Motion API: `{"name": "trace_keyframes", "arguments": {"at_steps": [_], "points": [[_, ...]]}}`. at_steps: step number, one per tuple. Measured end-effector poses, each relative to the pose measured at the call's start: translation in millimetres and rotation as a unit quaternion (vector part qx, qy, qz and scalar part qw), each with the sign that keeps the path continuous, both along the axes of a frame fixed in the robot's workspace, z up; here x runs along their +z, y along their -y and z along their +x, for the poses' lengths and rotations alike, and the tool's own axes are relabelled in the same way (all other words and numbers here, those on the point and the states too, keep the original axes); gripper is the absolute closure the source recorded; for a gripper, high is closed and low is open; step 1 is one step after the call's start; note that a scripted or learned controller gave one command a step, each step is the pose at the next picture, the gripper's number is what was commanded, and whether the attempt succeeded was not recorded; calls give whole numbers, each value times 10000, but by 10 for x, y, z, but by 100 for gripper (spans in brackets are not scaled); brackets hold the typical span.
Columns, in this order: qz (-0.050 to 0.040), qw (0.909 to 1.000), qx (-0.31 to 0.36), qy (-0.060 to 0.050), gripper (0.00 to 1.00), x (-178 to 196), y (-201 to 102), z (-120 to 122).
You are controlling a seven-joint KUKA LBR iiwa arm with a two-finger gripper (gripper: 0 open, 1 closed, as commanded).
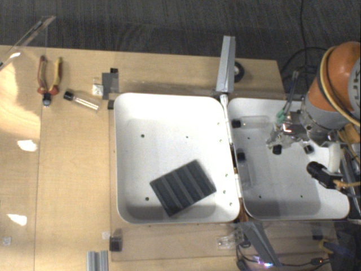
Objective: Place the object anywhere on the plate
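A dark ribbed plate (pixel 183 187) is seen near the left bin's (pixel 130 112) front edge. The pincer (pixel 287 135) is positioned over the right bin (pixel 293 205); its state cannot be told.

The arm (pixel 338 89) enters from the right edge, its orange band uppermost and the grey wrist below it. The wrist angles down and left. The pincer (pixel 287 137) hangs at the wrist's left end, amid cables and small fittings.
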State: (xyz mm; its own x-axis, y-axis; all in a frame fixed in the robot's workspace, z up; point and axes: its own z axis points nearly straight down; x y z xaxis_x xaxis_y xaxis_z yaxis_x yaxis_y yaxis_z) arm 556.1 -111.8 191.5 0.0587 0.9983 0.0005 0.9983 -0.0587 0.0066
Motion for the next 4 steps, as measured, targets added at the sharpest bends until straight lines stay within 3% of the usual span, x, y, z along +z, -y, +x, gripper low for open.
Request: {"name": "trace_keyframes", "arguments": {"at_steps": [1, 2, 3, 4], "points": [[-3, 9987, 507, -9, 100, 81, -587, 597], [-11, 9893, 1461, -4, 100, 489, -1329, 1117], [-6, 9855, 1698, -23, 100, -69, -2045, 1125], [-9, 9487, 3161, -5, 100, -28, -2939, 818]]}}
